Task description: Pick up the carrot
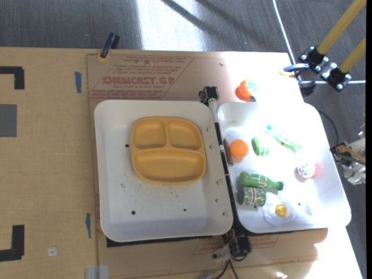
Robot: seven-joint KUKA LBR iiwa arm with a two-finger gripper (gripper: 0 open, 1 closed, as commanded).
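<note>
Orange carrot (245, 90) lies beyond the right bin (325, 133) (untouched); how open the hand (350, 163) is, I cannot tell.

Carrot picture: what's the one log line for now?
carrot: on bench, outside right bin | yellow plate: in left bin | pickup: not done

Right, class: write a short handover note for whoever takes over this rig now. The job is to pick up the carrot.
Carrot: as far as I can tell, the orange piece with a green top, lying on the bench just beyond the far rim of the right bin, outside it. Nothing grips it.
Done: nothing yet.
Left: reach it, grasp it, lift it.
Caution: do not mistake the orange ball inside that bin for it.
</note>
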